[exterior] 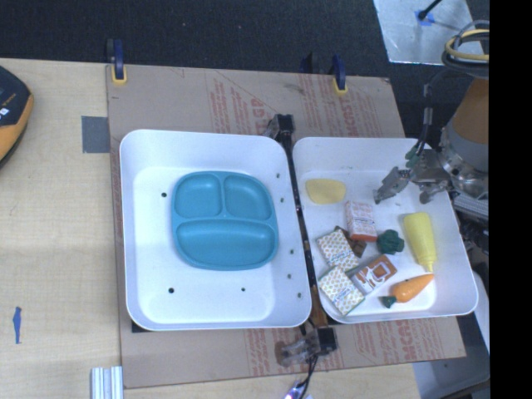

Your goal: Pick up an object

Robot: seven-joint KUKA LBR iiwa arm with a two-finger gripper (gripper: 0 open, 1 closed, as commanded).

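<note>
Wooden bench (50,248), dark carpet (208,11)

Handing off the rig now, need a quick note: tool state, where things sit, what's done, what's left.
Tool: over the upper right part of the right bin, nothing seen between its fingers; whether they are open or shut is unclear.
Right bin holds: yellow oval piece, small carton, green piece, yellow bottle, carrot, two patterned packets, brown packet.
Left bin: blue divided plate.
Done: nothing picked yet.
Left: the whole pick. The carton and bottle look closest to the tool.
</note>
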